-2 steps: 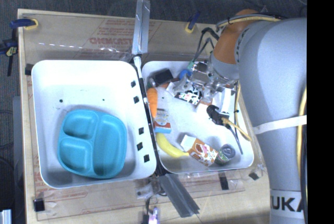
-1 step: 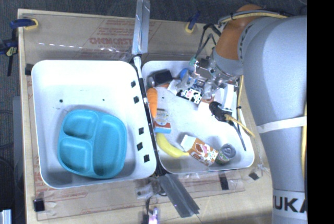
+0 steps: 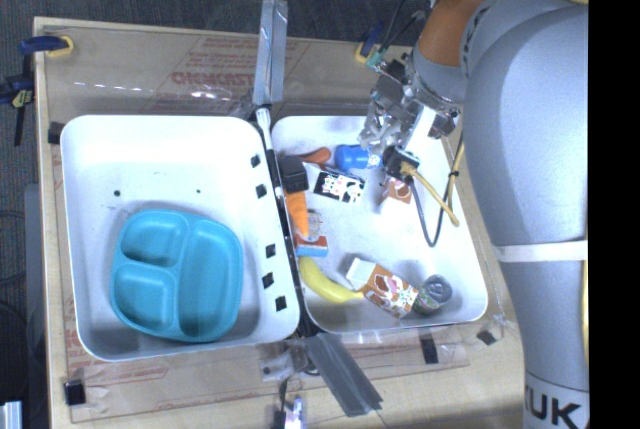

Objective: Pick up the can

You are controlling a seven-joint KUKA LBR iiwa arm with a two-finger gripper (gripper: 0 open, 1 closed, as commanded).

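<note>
Small dark can (image 3: 435,294), seemingly upright, right bin's (image 3: 470,247) near corner

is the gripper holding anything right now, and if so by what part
Cannot be told. The gripper sits low at the far end of the right bin, beside a blue object; the can lies untouched at the near end.

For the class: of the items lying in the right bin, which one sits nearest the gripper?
The small blue item at the bin's far end, just beside the gripper. The can, carton and banana lie at the near end.

Two bins side by side, divided tray (image 3: 178,274) in the left bin (image 3: 150,147), can (image 3: 435,293) at the right bin's (image 3: 465,247) near corner, carton (image 3: 383,285) just left of it, banana (image 3: 325,284) further left, gripper (image 3: 385,145) above the far end.
</note>
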